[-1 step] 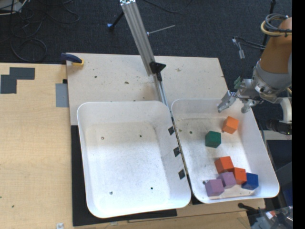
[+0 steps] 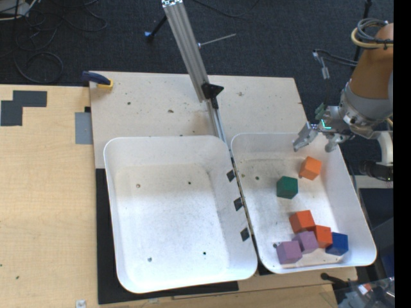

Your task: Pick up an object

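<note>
Jaws spread wide, nothing between, above smooth orange cube in right bin

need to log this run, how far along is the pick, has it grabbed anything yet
Done: the arm has reached the right bin, and its gripper sits above the far end, fingers spread. In hand: nothing lies between the fingers; the nearest piece, the light orange block, rests just below on the bin floor. Left: lowering onto a block, closing and lifting. The green cube and the cluster at the near end also lie untouched.

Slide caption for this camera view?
Open claw above orange cube in right white bin of coloured blocks.
</note>
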Motion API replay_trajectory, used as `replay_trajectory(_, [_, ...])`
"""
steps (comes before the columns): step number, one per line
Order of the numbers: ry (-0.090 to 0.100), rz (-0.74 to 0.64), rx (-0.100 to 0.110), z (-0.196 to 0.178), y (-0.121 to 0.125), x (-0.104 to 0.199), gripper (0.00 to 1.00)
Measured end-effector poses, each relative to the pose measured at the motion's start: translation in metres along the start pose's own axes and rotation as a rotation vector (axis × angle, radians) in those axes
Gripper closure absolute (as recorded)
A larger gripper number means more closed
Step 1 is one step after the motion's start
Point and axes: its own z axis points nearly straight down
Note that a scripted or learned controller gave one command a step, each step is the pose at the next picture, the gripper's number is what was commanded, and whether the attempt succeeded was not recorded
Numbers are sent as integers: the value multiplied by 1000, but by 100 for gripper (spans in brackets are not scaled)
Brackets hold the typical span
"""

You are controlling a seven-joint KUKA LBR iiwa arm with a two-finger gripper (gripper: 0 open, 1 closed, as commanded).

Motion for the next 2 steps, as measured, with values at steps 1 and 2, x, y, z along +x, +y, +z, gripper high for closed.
replay_trajectory(1, [2,1,5,53,-8,8,0])
replay_trajectory(2, [-2,0,-14,92,2,7,0])
